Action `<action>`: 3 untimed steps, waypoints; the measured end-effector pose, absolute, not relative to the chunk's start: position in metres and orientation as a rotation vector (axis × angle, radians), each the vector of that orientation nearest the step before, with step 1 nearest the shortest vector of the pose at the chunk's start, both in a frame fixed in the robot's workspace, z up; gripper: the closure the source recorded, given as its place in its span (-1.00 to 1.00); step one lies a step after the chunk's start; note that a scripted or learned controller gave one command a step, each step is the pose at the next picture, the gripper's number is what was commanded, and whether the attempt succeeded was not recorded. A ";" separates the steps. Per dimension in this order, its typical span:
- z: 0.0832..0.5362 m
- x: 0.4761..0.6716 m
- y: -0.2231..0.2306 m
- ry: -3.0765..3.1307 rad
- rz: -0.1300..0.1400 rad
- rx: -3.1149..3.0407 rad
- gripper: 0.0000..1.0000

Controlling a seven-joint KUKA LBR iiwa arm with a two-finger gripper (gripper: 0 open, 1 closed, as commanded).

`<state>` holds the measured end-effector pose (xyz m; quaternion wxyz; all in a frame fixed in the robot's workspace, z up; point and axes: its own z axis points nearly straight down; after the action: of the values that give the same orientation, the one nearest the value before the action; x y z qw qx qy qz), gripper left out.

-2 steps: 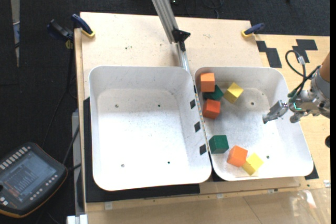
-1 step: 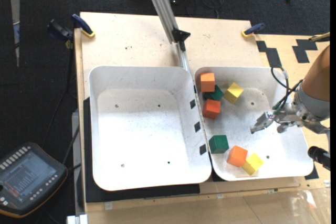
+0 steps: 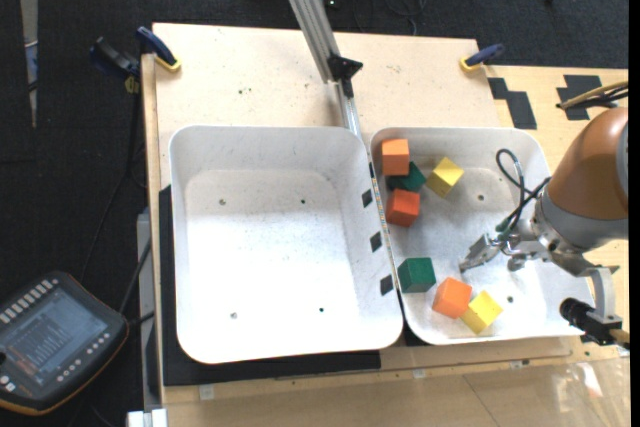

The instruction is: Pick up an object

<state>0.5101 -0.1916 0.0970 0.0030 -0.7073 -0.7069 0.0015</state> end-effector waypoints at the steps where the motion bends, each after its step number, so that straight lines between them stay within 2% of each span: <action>1: 0.095 0.510 -0.191 -2.221 0.000 -2.222 -1.00; 2: 0.106 0.511 -0.191 -2.223 -0.002 -2.223 1.00; 3: 0.151 0.515 -0.185 -2.229 -0.004 -2.222 1.00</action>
<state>0.5147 -0.1849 0.1505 -0.0028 -0.7060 -0.7082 -0.0013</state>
